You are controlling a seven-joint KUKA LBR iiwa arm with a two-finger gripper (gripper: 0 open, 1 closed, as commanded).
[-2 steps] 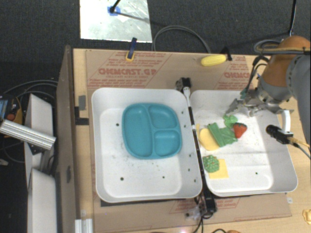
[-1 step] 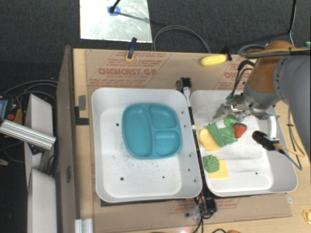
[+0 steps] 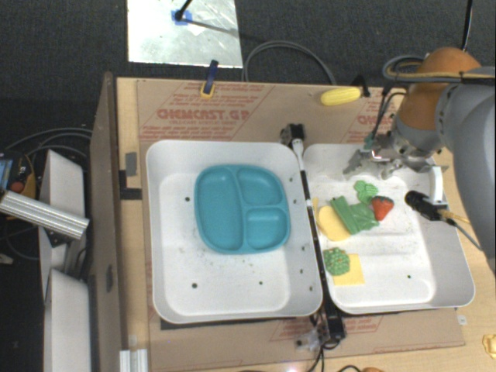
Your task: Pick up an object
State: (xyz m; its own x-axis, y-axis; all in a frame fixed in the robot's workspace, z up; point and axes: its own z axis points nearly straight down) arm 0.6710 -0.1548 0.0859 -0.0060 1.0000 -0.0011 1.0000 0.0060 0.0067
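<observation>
The gripper (image 3: 377, 160) is hovering over the far edge of the right bin (image 3: 449, 285), and whether its fingers are apart or together I cannot tell from this slant. The candidate objects are lying bunched toward that bin's left wall: a green piece (image 3: 356, 214) touching a red strawberry-like piece (image 3: 383, 206) and a yellow piece (image 3: 332, 223), with a green-and-yellow pair (image 3: 342, 265) nearer the front edge. The left bin (image 3: 167, 285) is carrying a blue divided tray (image 3: 242, 209) (probably a drop-off spot). The arm is likely sitting high to approach the cluster from above.
</observation>
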